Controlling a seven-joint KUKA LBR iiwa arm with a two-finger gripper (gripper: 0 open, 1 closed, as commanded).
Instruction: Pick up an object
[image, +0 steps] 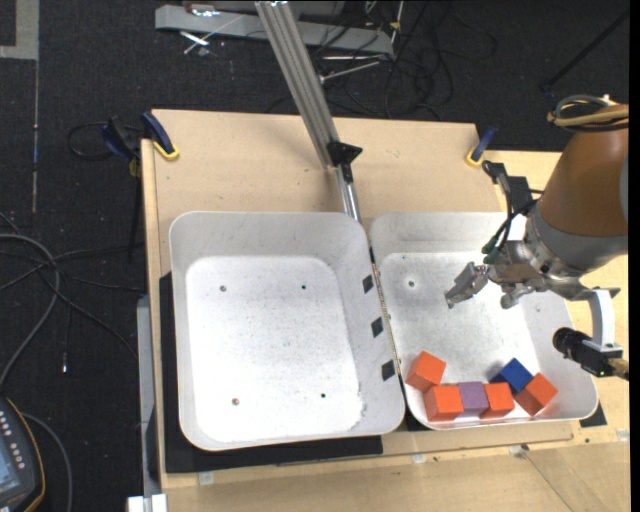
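Several small blocks lie along the near edge of the right bin (430, 245): an orange block (427, 370), a second orange one (444, 402), a purple block (472, 398), a third orange one (498, 398), a blue block (516, 374) and an orange block (537, 393) at the right end. My gripper (490, 290) hangs over the middle of the right bin, above and behind the blocks and apart from them. Its fingers (462, 288) are spread open with nothing between them.
The left bin (190, 300) adjoins the right bin's left wall. A slanted metal pole (305, 90) runs from the back down to the seam between the bins. Clamps sit at the bench's back corners (160, 140).
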